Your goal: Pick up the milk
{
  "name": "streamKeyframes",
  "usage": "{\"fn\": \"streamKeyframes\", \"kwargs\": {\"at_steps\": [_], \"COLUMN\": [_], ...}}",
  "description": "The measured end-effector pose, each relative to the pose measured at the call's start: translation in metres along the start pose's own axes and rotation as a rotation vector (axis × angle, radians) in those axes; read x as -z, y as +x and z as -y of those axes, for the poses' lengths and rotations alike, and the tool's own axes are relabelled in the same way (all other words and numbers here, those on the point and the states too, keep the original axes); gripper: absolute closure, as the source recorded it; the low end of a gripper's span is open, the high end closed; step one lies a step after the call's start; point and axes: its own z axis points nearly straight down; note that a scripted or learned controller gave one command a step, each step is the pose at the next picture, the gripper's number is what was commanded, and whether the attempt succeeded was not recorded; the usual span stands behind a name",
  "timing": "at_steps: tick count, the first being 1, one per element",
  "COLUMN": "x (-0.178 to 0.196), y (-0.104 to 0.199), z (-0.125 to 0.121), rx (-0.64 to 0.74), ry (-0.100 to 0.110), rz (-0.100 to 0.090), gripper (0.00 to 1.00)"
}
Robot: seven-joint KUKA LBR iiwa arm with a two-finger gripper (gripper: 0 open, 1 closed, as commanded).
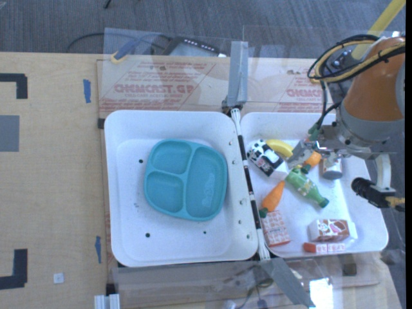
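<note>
The milk [264, 157] is a small carton with black and white cow patches, lying on its side at the upper left of the right bin [367, 201]. A yellow banana [279, 148] lies against it on the right. My gripper [311, 154] hangs low over the bin's upper middle, just right of the banana and a short way right of the milk. It does not touch the milk. A small orange item [313, 160] sits right under the gripper.
A green bottle [306, 187] and a carrot [273, 197] lie below the milk. A red and white box [275, 228] and a red carton [331, 231] rest near the front edge. A silver can [332, 167] stands by the wrist. The left bin [122, 192] holds a teal divided plate [187, 180].
</note>
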Motion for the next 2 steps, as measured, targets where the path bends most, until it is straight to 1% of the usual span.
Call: {"fn": "streamKeyframes", "kwargs": {"at_steps": [1,2], "x": [-0.081,-0.068], "y": [0.007,0.009], "z": [-0.053,-0.055], "rx": [-0.054,-0.053], "ry": [-0.036,-0.044], "rz": [0.003,0.000], "gripper": [0.00,1.00]}}
